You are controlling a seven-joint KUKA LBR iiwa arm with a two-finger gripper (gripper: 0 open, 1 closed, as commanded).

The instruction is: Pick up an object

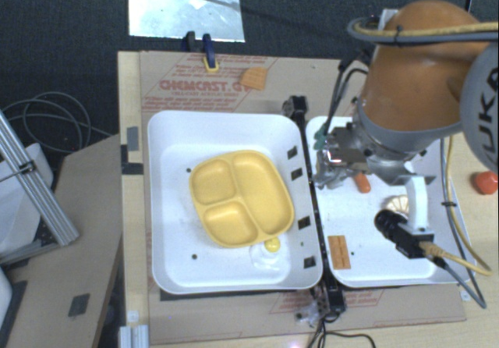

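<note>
In the left bin [168, 182] lies a yellow divided plate [242, 197]. A small yellow piece [271, 244] and a pale whitish piece [267, 259] rest just below it. The right bin [374, 272] holds a small orange stick-like object [362, 182], a cream ridged shell-like object [396, 204] and a flat orange-brown rectangle [337, 251]. My gripper [330, 167] hangs over the right bin's upper left part, close to the divider and just left of the orange stick. The arm's grey and orange body hides the bin's far part.
A black cable fitting [401, 235] on the arm juts over the right bin. A red-orange object [485, 180] lies on the bench at the right. A tan piece [253, 78] and a blue-and-yellow clamp [209, 54] sit behind the bins.
</note>
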